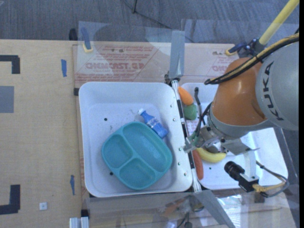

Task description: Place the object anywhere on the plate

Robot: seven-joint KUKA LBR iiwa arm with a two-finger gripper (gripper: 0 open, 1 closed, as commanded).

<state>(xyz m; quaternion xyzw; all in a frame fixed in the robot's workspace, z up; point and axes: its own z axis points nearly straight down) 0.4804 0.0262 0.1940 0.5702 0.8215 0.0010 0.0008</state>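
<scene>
A teal divided plate (137, 156) lies in the left white bin (95, 127), toward its front. My gripper (200, 142) hangs low over the left side of the right bin (275, 151), under the orange wrist band. A yellow banana (212, 156) lies just below and to the right of the gripper, partly covered by it. Whether the gripper touches the banana is hidden by the wrist.
A blue and white bottle (153, 123) lies behind the plate, touching its far rim. In the right bin sit an orange piece (185, 96), a green piece (190, 111) and a red stick-shaped item (198, 167) by the dividing wall. The arm covers much of the right bin.
</scene>
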